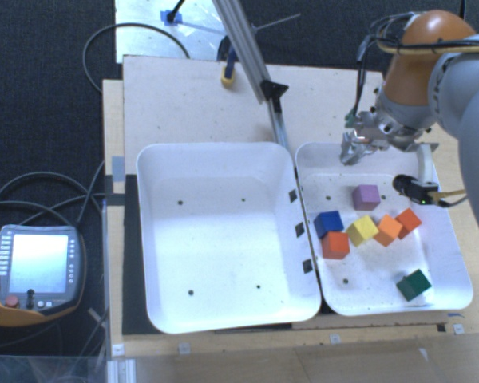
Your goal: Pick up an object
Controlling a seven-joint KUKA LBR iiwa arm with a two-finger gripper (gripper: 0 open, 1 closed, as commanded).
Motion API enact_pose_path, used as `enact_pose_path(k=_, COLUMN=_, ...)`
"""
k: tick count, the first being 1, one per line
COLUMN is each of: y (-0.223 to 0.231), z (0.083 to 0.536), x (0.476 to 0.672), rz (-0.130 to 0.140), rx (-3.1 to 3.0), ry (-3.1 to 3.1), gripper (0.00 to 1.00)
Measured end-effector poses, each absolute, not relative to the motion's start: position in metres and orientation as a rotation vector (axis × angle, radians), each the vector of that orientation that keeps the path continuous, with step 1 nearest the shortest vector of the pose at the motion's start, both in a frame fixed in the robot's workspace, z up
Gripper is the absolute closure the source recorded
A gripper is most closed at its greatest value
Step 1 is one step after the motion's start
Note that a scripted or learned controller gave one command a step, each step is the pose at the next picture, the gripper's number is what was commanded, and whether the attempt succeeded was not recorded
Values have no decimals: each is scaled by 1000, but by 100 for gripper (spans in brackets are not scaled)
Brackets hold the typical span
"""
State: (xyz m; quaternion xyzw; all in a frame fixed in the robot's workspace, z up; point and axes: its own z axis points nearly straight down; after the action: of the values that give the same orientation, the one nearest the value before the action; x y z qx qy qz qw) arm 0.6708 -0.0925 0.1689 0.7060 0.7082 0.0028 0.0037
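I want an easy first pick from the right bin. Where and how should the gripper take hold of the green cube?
Probably from straight above, closing the fingers on two opposite flat side faces of the green cube. It sits apart from the other blocks in the right bin, so both faces look free. It lies turned relative to the bin wall, so the gripper would likely need rotating to match.

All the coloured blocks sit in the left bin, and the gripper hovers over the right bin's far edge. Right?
Not quite. The camera view shows the blocks, such as the purple block and green block, in the right bin, not the left. The gripper is placed as you say.
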Motion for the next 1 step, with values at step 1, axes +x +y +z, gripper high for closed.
enact_pose_path(k=1, y=-93, z=224, x=673, rz=8, rx=2211, ry=2222, gripper=100)
